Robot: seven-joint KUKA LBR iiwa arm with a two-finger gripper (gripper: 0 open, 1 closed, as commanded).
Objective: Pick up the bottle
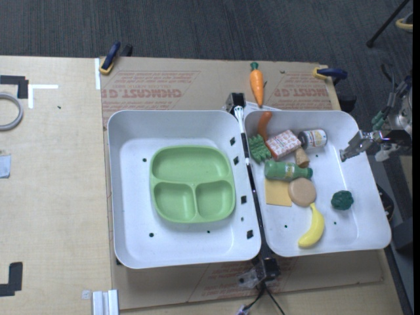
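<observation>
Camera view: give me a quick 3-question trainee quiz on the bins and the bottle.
1. True or false: the green bottle lies on its side in the right bin.
2. What sits in the left bin? A) banana B) green divided plate C) broccoli
3. Fill in: the gripper is at the right bin's ____ edge.

Key:
1. True
2. B, the green divided plate; the banana and broccoli are in the right bin.
3. Right

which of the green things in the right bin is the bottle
The green bottle, lying on its side mid-bin with its yellow cap pointing right. The broccoli is a dark round clump nearer the right wall; the leafy green piece sits by the divider.
</observation>
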